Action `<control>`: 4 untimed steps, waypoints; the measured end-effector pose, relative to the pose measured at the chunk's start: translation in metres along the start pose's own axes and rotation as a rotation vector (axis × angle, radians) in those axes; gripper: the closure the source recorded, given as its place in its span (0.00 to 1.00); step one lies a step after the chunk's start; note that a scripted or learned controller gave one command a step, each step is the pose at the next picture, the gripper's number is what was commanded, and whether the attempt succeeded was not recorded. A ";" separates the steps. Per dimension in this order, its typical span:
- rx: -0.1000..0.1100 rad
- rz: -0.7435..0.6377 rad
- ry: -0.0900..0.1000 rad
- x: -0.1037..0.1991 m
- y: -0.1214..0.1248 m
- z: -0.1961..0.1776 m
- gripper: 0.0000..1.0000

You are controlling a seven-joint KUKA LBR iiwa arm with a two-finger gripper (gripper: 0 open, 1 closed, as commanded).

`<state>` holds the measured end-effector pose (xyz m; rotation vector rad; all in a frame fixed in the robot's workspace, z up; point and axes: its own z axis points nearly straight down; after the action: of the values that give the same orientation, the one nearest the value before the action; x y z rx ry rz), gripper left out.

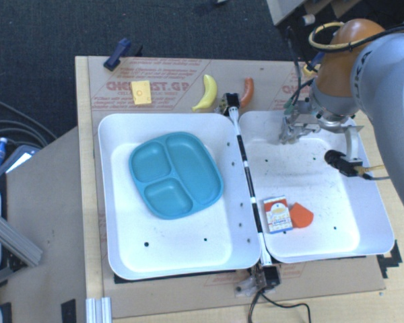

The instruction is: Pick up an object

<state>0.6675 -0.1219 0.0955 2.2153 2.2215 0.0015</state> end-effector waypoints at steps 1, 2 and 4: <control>0.001 0.000 0.000 0.000 0.000 0.000 0.00; -0.003 -0.001 -0.002 0.000 0.001 -0.010 1.00; 0.007 0.002 0.004 0.030 -0.001 0.011 0.00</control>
<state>0.6663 -0.0915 0.0847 2.2226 2.2247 -0.0017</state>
